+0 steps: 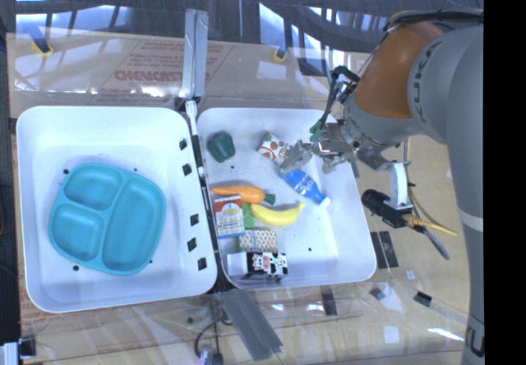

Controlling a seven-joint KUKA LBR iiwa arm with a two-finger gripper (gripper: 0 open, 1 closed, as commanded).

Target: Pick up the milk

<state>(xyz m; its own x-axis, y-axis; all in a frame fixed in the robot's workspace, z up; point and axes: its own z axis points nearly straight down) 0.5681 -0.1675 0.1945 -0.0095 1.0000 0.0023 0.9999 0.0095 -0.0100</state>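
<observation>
milk carton, the cow-patterned one, lies on its side at the near edge of the right bin, untouched. gripper hangs low over the far part of that bin, above a blue-capped bottle and beside a small red-white packet, well apart from the milk. cannot tell how the pincer is set; nothing seen gripped. likely a program approach aimed off target. clutter between: banana, carrot, snack box, checkered packet touching the milk. green lump far corner. blue plate in left bin.
</observation>
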